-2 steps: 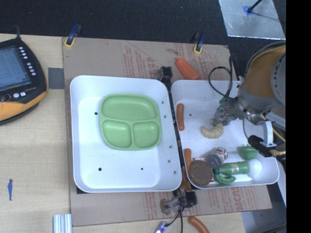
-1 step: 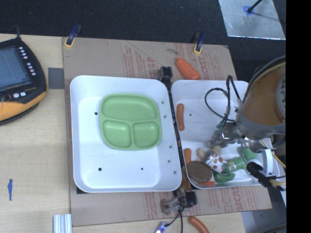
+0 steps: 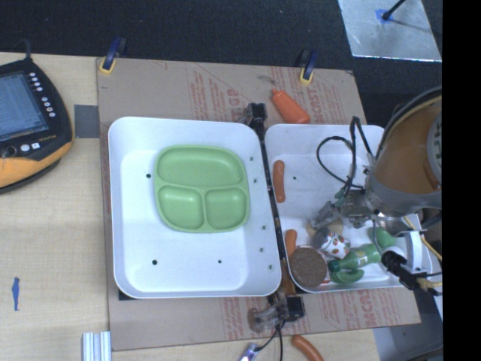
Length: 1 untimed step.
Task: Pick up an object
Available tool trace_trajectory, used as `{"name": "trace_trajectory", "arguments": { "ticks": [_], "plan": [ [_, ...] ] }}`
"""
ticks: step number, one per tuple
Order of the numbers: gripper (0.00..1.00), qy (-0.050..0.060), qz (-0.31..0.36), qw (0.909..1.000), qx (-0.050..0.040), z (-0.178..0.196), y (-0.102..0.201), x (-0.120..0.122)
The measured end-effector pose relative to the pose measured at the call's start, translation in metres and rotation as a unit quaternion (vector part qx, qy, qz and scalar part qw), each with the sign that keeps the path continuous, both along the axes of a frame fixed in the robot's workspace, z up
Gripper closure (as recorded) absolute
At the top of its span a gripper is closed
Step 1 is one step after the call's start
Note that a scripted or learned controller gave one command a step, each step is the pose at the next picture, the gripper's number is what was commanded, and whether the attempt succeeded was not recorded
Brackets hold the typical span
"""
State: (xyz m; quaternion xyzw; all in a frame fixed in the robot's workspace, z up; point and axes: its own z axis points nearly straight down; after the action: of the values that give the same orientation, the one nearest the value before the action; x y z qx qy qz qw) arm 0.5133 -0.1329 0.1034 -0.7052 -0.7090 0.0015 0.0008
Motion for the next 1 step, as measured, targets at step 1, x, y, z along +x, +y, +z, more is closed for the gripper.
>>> {"name": "trace_trajectory", "arguments": {
  "ticks": [1],
  "plan": [
    [1.00, 0.000, 0.003, 1.0000, -0.0008, 0.0102, -0.0010, 0.0005]
  ]
}}
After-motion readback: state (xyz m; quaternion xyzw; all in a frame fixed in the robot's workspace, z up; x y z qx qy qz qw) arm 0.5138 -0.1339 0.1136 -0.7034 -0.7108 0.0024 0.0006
